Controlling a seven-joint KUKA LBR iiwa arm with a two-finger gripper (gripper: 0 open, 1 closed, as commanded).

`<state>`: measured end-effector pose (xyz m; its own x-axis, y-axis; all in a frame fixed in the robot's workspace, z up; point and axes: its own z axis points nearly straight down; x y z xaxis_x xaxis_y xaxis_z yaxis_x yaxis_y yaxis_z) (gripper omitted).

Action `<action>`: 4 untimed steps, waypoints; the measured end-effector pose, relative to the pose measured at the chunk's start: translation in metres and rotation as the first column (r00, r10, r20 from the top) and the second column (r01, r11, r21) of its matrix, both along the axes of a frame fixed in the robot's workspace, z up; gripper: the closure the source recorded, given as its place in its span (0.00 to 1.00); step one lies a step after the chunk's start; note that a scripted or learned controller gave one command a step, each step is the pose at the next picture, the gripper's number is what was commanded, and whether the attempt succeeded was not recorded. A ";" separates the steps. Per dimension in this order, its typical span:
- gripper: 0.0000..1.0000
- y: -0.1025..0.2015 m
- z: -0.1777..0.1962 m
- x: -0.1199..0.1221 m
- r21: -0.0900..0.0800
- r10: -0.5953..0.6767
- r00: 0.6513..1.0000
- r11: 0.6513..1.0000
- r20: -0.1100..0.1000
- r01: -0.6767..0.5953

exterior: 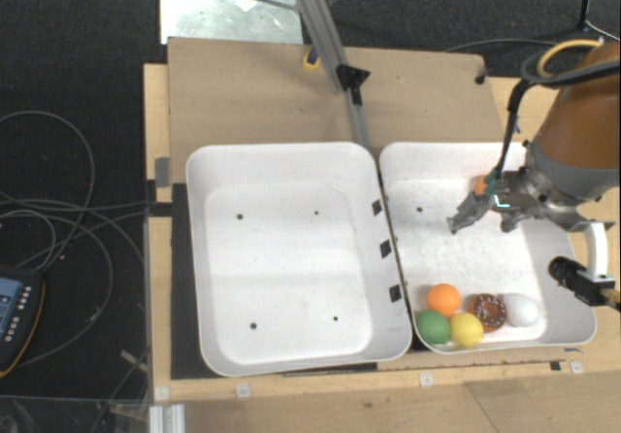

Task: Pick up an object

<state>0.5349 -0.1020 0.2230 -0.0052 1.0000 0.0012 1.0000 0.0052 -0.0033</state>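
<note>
A pale wooden bench (291, 91) stands on dark carpet and bears two shallow white bins side by side, and all places here are given from the right bin (427, 179). Five objects lie bunched at that bin's near edge, one of each kind: an orange ball (444, 298) sits furthest from the rim; a green ball (433, 327) lies just in front of it, close to the corner by the divider; a yellow ball (467, 329) touches the green one on its outer side; a brown ring-shaped doughnut (486, 310) lies next outward; and a white egg-shaped piece (522, 310) is furthest out, toward the outer wall. The gripper (482, 216) hangs over the bin's middle, well apart from the cluster, its two dark fingers spread with bare white floor showing between them, pinching nothing and touching none of the five objects. A small orange spot shows on the wrist just above the fingers. The arm's orange band (582, 125) looms over the bin's outer wall. The left bin (209, 169) lies against the right bin's inner wall, with three black clips along the seam. A grey pole (315, 9) slants across the bench beyond both bins.
</note>
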 end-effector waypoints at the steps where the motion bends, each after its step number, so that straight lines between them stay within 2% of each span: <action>1: 0.00 0.000 0.002 0.001 -0.001 -0.003 1.000 1.000 0.005 0.003; 3: 0.00 -0.012 -0.108 0.010 -0.001 -0.006 1.000 1.000 -0.001 0.006; 4: 0.00 -0.011 -0.134 0.010 -0.001 -0.005 1.000 1.000 0.001 0.005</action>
